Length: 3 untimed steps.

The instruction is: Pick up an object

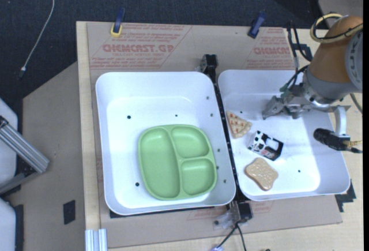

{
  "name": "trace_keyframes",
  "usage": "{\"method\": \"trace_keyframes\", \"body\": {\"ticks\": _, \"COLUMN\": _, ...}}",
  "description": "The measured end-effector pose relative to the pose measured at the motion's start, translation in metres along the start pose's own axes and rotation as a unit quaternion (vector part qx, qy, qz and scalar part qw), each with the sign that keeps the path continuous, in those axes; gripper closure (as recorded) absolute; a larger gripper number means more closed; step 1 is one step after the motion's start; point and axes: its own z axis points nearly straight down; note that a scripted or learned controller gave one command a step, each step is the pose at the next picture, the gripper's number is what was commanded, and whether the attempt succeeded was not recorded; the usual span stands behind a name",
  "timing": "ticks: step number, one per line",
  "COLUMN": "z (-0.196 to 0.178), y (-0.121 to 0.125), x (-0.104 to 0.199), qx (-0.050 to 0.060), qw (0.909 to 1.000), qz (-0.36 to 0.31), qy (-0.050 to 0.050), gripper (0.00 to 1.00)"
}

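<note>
The right bin (323, 182) holds three small things. A waffle-patterned piece (237, 123) lies by the bin's left wall. A black-and-white object (265, 144) rests near the middle. A tan toast-shaped piece (261, 174) sits at the front. My gripper (283, 110) hangs over the back half of this bin, up and to the right of the black-and-white object and apart from it. Its fingers stand open with nothing between them. The grey arm with its orange band (340, 30) comes in from the right.
The left bin (115, 100) carries a green divided plate (176, 160). A black clamp (209, 62) sits at the back where the two bins meet. A black part (331, 139) of the arm juts over the right bin's right edge.
</note>
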Motion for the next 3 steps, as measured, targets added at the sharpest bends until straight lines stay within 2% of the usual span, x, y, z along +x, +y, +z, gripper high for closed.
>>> {"method": "trace_keyframes", "body": {"ticks": 1, "z": 0.02, "y": 0.0, "x": 0.001, "qx": 0.001, "qw": 1.0, "qz": 0.0, "qy": 0.0, "gripper": 0.0}}
{"method": "trace_keyframes", "body": {"ticks": 2, "z": 0.008, "y": 0.001, "x": 0.001, "qx": -0.002, "qw": 1.0, "qz": 0.0, "qy": 0.0, "gripper": 1.0}}
{"method": "trace_keyframes", "body": {"ticks": 3, "z": -0.037, "y": 0.005, "x": -0.004, "qx": -0.004, "qw": 1.0, "qz": 0.0, "qy": -0.002, "gripper": 1.0}}
